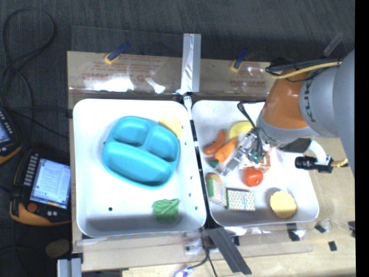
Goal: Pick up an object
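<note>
In right bin point(305, 198), gripper point(249, 150) seemingly beside carrot point(222, 146)

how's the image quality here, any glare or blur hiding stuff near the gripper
In the camera view, lighting is even and soft, with only faint shadows in the right bin. The clear plastic sheet behind the bins shows mild glare. The picture is low in resolution, so the gripper blurs into the clutter by the tomato and carrot. The blue tray reads clearly.
</note>
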Controlling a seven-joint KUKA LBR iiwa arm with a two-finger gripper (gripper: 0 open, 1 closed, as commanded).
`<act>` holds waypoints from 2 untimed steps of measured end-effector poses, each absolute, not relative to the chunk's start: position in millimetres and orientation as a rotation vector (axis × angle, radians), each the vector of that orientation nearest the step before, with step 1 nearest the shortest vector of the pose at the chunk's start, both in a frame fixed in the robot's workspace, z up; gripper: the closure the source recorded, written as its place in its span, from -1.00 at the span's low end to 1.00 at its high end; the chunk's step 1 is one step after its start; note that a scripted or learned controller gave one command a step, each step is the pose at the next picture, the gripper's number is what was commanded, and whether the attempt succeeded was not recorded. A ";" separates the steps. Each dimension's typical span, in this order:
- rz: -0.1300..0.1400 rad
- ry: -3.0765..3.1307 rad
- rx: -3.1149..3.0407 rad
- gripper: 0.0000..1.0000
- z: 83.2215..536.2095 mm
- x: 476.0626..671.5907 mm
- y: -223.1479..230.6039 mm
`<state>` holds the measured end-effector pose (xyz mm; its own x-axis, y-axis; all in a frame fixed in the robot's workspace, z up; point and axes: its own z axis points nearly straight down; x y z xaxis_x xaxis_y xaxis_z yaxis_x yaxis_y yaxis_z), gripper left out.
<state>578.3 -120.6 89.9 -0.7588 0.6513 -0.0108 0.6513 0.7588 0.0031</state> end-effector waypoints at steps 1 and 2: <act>-0.005 2.931 1.082 1.00 101.1 580.1 -120.6; 0.004 2.707 1.572 1.00 91.2 623.6 -135.8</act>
<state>623.6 -135.8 91.2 -0.4956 0.8685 -0.0083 0.8685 0.4957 0.0076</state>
